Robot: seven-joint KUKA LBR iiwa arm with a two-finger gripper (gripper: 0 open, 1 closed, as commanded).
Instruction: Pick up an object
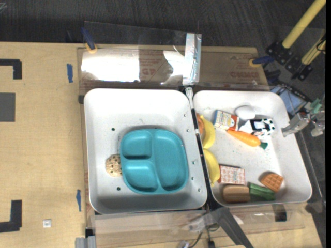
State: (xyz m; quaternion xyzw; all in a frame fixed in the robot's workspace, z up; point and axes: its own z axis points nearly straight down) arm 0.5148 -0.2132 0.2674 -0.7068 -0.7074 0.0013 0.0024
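The right bin (pixel 297 161) holds several toy foods: two bananas (pixel 209 138) along its left wall, a small milk carton (pixel 223 119), an orange carrot (pixel 244 138), a black-and-white cow figure (pixel 260 125), a pink-patterned box (pixel 232 175), a brown bun (pixel 236 193), a green piece (pixel 261 191) and a waffle (pixel 271 181). My gripper (pixel 296 125) hangs at the right bin's right rim, just right of the cow figure and apart from every object. Nothing is visibly in its grasp.
In the left bin (pixel 103 107) lies a teal divided plate (pixel 153 160) with a cookie (pixel 113 164) at its left edge. A clear sheet and cardboard stand behind the bins. Yellow-handled tools lie at the top right.
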